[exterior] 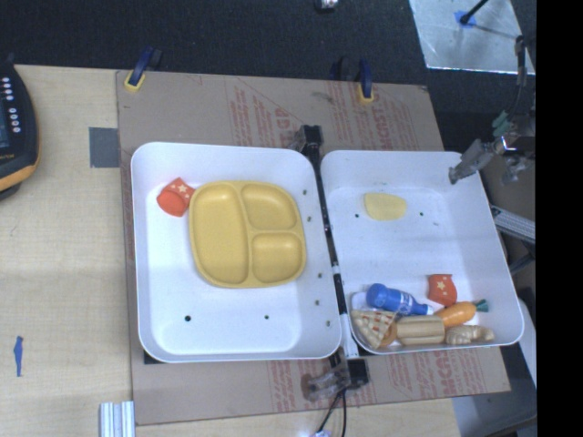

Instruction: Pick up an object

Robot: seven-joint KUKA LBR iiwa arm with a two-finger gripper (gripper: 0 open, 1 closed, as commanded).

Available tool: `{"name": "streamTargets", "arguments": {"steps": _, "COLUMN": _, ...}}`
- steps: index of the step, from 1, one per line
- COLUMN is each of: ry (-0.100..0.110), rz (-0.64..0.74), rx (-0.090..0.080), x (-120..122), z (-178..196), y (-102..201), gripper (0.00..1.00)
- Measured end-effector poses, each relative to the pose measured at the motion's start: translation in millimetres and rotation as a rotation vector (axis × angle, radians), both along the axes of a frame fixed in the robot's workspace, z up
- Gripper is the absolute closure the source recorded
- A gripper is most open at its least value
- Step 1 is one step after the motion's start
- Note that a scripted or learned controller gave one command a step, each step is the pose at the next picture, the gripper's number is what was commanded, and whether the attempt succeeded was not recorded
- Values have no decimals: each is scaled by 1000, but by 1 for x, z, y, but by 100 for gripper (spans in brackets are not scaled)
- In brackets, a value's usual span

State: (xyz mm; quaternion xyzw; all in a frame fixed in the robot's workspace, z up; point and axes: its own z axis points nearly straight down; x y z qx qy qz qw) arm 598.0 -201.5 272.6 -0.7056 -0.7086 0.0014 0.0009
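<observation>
Jaws (466, 164) at right bin's (474, 244) far-right corner, open/shut state unclear, yellow tray (246, 233) in left bin (155, 271)

Even, fairly bright overhead light washes the white bins (228, 335) nearly to glare, leaving soft, short shadows. The picture is low-resolution and slightly soft throughout; the dark floor (237, 16) loses detail.
</observation>
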Motion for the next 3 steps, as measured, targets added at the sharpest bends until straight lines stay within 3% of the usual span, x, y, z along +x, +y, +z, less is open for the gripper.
{"name": "streamTargets", "arguments": {"steps": 1, "ry": 14, "rz": -4, "rx": 6, "x": -94, "z": -108, "y": -11, "gripper": 0}}
{"name": "streamTargets", "arguments": {"steps": 2, "ry": 7, "rz": 0, "rx": 4, "x": -94, "z": -186, "y": -9, "gripper": 0}}
{"name": "streamTargets", "arguments": {"steps": 3, "ry": -12, "rz": 6, "rx": -2, "x": 26, "z": -179, "y": -3, "gripper": 0}}
